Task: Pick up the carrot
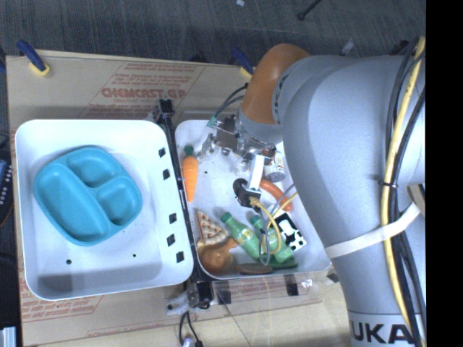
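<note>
While the gripper [244, 166] hangs low in the right bin [217, 139], I cannot tell its grasp state. Carrot [189, 176] lies left of the gripper along the bin's left wall, apart from it. Green bottle [242, 234] and waffle [209, 226] lie below.

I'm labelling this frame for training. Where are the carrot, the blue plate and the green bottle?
carrot [189, 177]: camera view, middle of its orange body.
blue plate [87, 194]: camera view, ridge between its compartments.
green bottle [242, 231]: camera view, middle of its body.
</note>
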Action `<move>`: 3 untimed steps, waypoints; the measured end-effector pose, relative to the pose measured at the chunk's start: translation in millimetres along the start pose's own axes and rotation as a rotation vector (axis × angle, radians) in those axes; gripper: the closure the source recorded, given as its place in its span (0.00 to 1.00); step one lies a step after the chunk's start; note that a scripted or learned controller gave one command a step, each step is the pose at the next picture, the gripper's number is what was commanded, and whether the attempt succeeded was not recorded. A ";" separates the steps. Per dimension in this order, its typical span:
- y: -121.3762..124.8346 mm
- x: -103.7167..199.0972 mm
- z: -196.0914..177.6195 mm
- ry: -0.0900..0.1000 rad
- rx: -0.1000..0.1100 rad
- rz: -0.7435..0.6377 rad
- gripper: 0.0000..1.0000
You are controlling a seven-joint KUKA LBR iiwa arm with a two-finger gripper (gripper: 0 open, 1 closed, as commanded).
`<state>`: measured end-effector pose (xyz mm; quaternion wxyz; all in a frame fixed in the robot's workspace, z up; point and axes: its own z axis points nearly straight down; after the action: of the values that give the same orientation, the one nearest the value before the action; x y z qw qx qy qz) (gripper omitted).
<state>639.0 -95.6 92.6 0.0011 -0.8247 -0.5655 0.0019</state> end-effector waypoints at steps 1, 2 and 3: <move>-8.1 -0.1 -6.4 0.000 0.001 0.292 0.00; 15.5 5.8 -25.3 -0.001 0.002 0.427 0.00; 2.8 22.3 -102.4 0.002 0.001 0.585 0.00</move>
<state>650.1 -75.7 195.0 0.0013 -0.9528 -0.3035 0.0017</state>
